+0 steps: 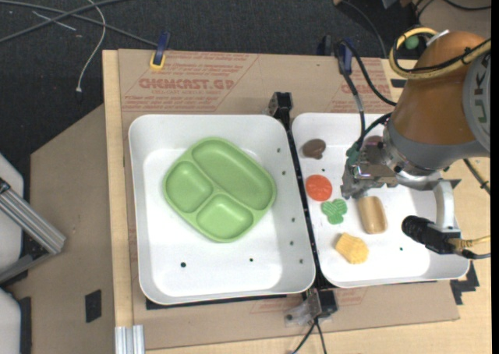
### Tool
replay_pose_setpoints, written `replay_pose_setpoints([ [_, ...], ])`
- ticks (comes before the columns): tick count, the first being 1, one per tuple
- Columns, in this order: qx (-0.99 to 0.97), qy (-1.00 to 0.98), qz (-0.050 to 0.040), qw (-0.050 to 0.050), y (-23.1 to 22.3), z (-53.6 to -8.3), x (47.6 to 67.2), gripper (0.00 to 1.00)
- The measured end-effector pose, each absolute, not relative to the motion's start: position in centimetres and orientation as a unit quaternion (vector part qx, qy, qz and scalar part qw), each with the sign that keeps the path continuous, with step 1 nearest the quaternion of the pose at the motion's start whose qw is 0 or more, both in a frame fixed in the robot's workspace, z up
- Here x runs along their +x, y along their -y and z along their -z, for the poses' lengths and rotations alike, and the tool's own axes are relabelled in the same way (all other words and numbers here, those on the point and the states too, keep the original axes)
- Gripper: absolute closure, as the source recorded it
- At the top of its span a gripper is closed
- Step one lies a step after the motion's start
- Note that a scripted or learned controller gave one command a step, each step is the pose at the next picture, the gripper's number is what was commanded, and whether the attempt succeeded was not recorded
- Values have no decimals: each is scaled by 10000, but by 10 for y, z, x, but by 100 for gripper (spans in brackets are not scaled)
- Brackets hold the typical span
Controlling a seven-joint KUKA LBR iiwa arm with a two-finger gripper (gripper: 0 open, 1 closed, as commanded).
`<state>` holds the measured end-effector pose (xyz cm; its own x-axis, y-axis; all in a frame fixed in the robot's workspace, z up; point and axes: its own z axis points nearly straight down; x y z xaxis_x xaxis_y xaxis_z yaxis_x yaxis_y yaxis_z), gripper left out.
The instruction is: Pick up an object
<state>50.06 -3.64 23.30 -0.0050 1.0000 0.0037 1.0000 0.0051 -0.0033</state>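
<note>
Cardboard bench (203, 79) on dark carpet (62, 64)

You are looking at two white bins on the bench: the left bin (148, 212) holds one green divided plate (219, 189), with three compartments. The right bin (405, 263), right of centre in the frame, holds five small items: one brown piece (313, 148), one red-orange round piece (318, 187), one green leafy piece (334, 210), one tan bread-like roll (373, 214) and one yellow piece (352, 248). You can also count two blue clamps, one at upper left (161, 49) and one at upper right (344, 56).
</note>
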Motion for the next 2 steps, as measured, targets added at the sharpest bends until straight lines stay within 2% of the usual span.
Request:
replay_pose_setpoints([
  [2, -7053, 7089, 10, 7, -65, -237, 524, 100],
])
